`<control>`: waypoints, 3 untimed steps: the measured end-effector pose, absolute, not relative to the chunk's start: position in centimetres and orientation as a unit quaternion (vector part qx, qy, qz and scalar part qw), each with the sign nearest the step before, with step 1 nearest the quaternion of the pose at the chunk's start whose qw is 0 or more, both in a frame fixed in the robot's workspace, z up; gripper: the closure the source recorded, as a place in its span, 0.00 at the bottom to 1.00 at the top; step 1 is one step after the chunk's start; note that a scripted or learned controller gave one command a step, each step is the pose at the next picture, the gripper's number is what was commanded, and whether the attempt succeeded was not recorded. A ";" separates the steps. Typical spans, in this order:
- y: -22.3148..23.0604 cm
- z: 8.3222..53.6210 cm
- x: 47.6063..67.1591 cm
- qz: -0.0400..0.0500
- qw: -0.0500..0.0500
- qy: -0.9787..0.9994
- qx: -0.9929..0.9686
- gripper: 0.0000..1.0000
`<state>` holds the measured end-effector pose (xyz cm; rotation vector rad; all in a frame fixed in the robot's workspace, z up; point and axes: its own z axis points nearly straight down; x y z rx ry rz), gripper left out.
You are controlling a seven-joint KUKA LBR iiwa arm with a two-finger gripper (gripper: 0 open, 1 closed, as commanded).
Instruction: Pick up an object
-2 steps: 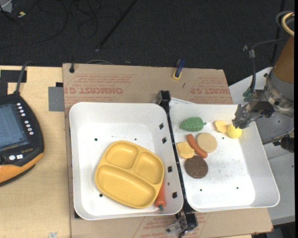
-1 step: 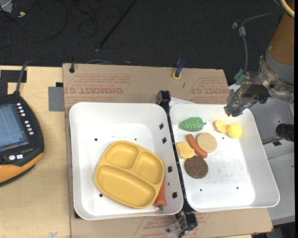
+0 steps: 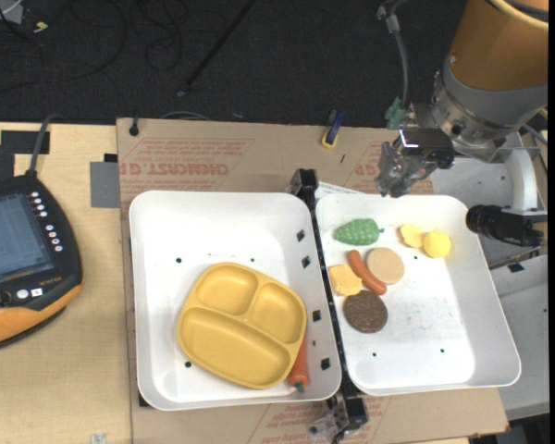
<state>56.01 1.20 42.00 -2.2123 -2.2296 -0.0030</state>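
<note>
you're looking at a pick not yet begun — the gripper (image 3: 400, 179) is hovering above the green piece (image 3: 356, 231), and its fingers are probably empty, spread unclear.

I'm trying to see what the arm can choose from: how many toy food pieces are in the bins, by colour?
Green: 1, the lettuce-like piece
Yellow: 2, the pale yellow piece and the round yellow piece
Orange: 2, the cheese-like slice and the carrot
Red: 1, the sausage
Tan: 1, the round disc
Brown: 1, the patty
Total: 8
</note>
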 end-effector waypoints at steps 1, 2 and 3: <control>1.0 42.7 56.0 0.003 0.002 -0.710 -0.704 1.00; -1.2 40.2 49.0 0.003 0.003 -0.707 -0.707 1.00; 5.8 43.4 47.6 0.000 0.001 -0.710 -0.705 1.00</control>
